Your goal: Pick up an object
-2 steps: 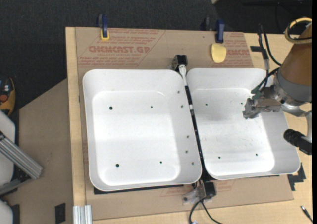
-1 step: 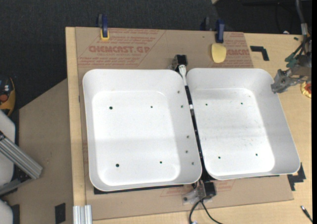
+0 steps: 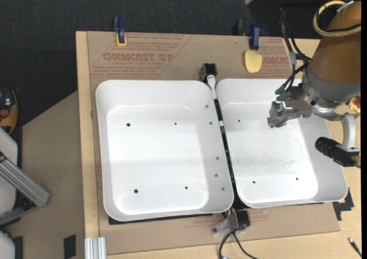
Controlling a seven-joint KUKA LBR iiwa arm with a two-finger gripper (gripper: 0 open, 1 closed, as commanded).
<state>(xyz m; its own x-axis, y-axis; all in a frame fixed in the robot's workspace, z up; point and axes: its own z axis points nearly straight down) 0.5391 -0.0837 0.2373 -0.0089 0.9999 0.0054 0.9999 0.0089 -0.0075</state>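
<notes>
**Over the right bin**

My jaws hung above the far right part of the right bin, reached in from the right on my grey arm with its orange band. From this slant I could not tell whether they were open or closed, nor whether anything sat between them. The left bin lay just beside the right one, on the brown board of the surface. A small yellow object rested on that board, beyond the right bin's far edge, near a blue clamp.
</notes>
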